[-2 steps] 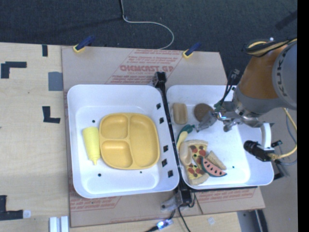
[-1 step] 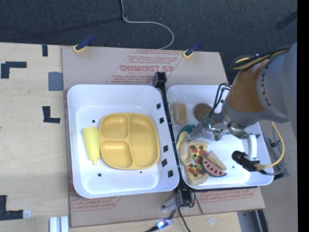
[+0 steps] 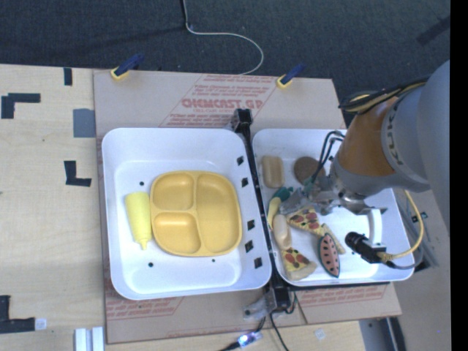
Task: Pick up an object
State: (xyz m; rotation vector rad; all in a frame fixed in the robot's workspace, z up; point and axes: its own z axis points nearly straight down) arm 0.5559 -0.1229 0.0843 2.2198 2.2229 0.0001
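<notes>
1. While the grey arm (image 3: 409,145) reaches in from the right, its orange band sits above the right bin (image 3: 398,273), and the gripper (image 3: 316,190) hangs low over that bin's middle.
2. Whether the jaws are apart or closed cannot be told; the wrist hides them, and nothing is seen held between them.
3. Toy food lies in the right bin: a tan block (image 3: 273,170) near the divider, a brown round piece (image 3: 305,169) beside it, and a green piece (image 3: 282,194) just left of the gripper.
4. Below the gripper lie a pizza slice (image 3: 306,220), a pale banana-like piece (image 3: 278,225), a second pizza slice (image 3: 295,260) and a watermelon slice (image 3: 329,254).
5. 1 yellow divided plate (image 3: 196,212) with 3 compartments rests in the left bin (image 3: 117,148), with a yellow bottle (image 3: 138,218) touching its left side.
6. Both bins stand on a cardboard sheet (image 3: 212,101) held by 2 clips (image 3: 127,66).
</notes>
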